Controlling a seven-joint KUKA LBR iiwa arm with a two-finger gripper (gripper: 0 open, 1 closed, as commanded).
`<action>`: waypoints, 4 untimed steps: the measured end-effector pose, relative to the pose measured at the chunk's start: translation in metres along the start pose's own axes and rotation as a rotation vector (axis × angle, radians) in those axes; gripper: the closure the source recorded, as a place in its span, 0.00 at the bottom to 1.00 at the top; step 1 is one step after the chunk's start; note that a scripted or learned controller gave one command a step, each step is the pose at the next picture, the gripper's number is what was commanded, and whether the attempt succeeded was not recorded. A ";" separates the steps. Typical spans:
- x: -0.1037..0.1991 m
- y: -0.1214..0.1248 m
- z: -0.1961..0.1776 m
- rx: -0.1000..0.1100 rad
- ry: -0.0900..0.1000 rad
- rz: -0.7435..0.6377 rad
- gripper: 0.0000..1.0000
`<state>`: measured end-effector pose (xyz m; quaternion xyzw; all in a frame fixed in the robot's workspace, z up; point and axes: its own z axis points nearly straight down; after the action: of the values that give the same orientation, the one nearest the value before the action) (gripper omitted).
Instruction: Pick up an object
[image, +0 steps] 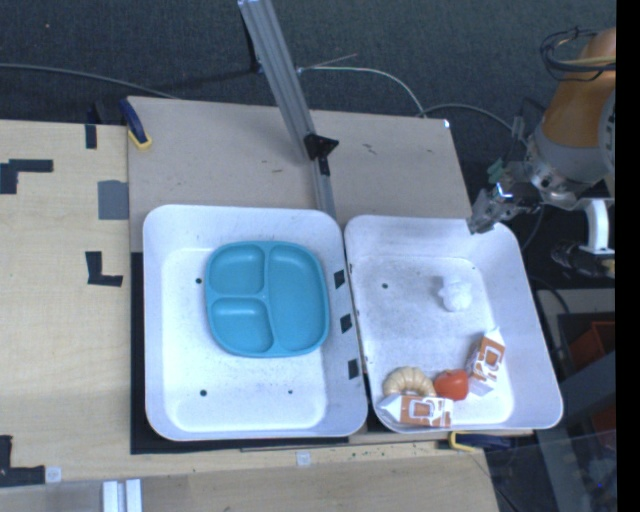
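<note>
Camera view gives you a croissant, tomato, two orange cartons and a white lump in the right bin; at its one o'clock corner hovers the gripper, holding nothing.

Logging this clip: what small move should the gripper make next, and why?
Probably move over the right bin toward the white lump. The gripper sits at that bin's far corner, above the rim, and the lump is the nearest item, lying apart from the rest.
</note>
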<state>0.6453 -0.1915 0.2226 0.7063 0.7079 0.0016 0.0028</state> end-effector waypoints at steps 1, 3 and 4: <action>0.000 0.002 -0.053 0.001 0.000 0.001 1.00; 0.105 -0.023 -0.029 0.009 0.003 -0.004 1.00; 0.145 -0.041 -0.022 0.010 0.002 -0.002 1.00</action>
<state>0.6038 -0.0466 0.2443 0.7055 0.7087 -0.0012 -0.0014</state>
